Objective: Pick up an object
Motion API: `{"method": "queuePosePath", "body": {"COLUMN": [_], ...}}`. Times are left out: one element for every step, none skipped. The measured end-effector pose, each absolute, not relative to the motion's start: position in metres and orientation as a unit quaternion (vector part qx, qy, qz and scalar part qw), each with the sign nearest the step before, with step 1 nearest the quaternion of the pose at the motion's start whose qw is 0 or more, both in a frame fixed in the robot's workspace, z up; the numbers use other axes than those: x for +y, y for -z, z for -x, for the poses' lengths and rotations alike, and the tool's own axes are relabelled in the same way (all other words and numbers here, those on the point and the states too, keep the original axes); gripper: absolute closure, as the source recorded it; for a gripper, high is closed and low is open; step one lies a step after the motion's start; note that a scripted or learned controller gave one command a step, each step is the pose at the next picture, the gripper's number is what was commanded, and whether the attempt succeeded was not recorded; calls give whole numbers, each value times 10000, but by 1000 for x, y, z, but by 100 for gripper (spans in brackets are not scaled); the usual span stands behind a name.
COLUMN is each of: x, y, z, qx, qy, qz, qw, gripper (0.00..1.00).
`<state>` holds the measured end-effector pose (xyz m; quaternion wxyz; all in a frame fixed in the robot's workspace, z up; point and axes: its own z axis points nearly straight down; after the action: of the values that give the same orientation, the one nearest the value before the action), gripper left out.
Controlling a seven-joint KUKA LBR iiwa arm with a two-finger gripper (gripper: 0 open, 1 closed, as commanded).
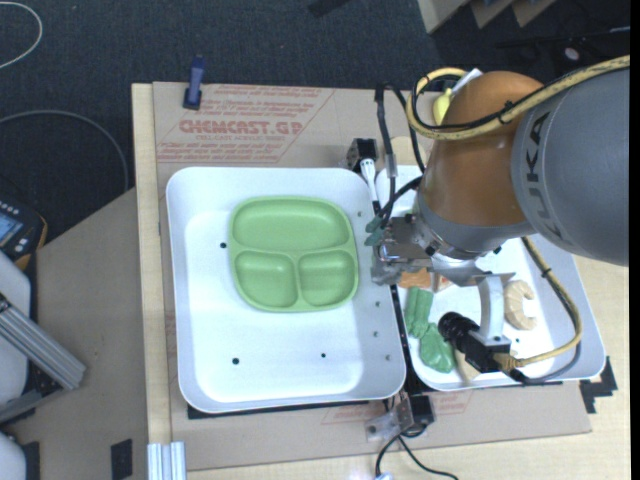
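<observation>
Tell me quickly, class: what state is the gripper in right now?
Gripper: low over the right bin, above green and orange items; open or closed cannot be told.

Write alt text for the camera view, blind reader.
A grey and orange arm reaches from the right over the right bin, its gripper low above a green object, an orange one and a tan wooden piece. The left bin holds a green divided tray.
</observation>
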<state>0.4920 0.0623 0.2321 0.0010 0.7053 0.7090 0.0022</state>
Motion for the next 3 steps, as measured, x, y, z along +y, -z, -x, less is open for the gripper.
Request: {"method": "queuePosePath", "body": {"x": [108,133,36], "y": [-366,-437,-343], "z": [-481,-480,-478], "qx": [7095,7086,7030], "qy": [-76,-49,49], "qz": [-7047,-7056,-7112], "qw": [30,23,-16], "gripper": [100,100,100]}}
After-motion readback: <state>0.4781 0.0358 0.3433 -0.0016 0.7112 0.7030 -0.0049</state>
